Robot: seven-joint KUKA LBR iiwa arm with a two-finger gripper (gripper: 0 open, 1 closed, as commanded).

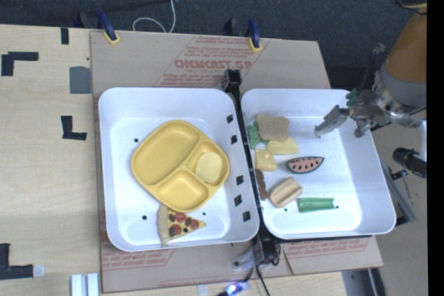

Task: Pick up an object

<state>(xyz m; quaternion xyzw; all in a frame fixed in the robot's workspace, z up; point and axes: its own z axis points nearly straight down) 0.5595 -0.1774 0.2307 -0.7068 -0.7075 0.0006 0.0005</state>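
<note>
Over the right bin [371,215], up at its two o'clock corner, hangs the tool [341,123], and its fingers stand spread apart with nothing between them. One finger [329,123] slants toward nine o'clock above bare white floor; the grey arm [406,90] runs off at three o'clock.

Down in that bin the toy food clusters along the nine o'clock wall. A tan bread slice [272,126] sits at the top of the group, a pale yellow cheese wedge [282,146] touching it at six o'clock, and a smaller yellow cheese block [265,161] just beside that. A green piece [252,136] peeks out against the wall. The watermelon slice [305,164] lies near the middle of the bin, apart from the tool. A hot dog bun [285,191] lies at seven o'clock, the green cylinder [316,204] just beside it.

Left bin [111,149]: a yellow divided plate [180,164] in the centre, a pizza slice [179,224] touching its six o'clock edge. Both bins rest on cardboard [208,62] on the table [41,149].
</note>
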